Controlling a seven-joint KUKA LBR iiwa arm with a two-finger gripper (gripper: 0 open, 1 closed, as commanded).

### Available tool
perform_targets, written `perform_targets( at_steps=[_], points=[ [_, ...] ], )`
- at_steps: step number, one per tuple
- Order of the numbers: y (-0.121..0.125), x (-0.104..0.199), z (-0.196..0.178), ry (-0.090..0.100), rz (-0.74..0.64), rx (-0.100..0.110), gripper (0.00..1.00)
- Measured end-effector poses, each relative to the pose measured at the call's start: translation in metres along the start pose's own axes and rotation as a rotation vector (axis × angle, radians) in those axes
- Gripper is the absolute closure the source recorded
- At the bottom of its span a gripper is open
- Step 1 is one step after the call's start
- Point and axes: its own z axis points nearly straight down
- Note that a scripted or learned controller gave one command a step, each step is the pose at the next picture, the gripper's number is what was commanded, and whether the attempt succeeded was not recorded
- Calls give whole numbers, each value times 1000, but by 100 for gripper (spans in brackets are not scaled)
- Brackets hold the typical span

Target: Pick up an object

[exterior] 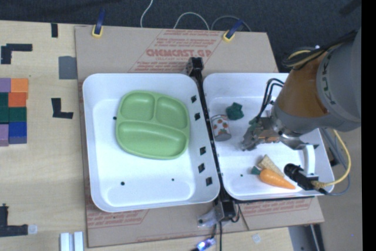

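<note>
The gripper [254,138] hangs low over the middle of the right bin [247,188]; whether its fingers are parted or closed, I cannot tell. A toy carrot [276,178] lies near the bin's front edge, a green toy [235,110] and a small round toy [221,127] toward its left wall. This looks like the approach step: next it must settle over one object and close.

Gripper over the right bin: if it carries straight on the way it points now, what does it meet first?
The gripper points toward the bins' divider. The small rounded toy lies first in that line, slightly above it; a single slanted view leaves height unclear, so it may pass over.
</note>
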Motion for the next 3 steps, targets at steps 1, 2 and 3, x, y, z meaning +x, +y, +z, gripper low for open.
perform_targets(
  at_steps=[1,2,3],
  points=[
    [6,6,-45,-1,1,-7,100],
    [7,4,-87,-2,1,-7,100],
    [9,10,-130,-2,0,-8,100]
  ],
)
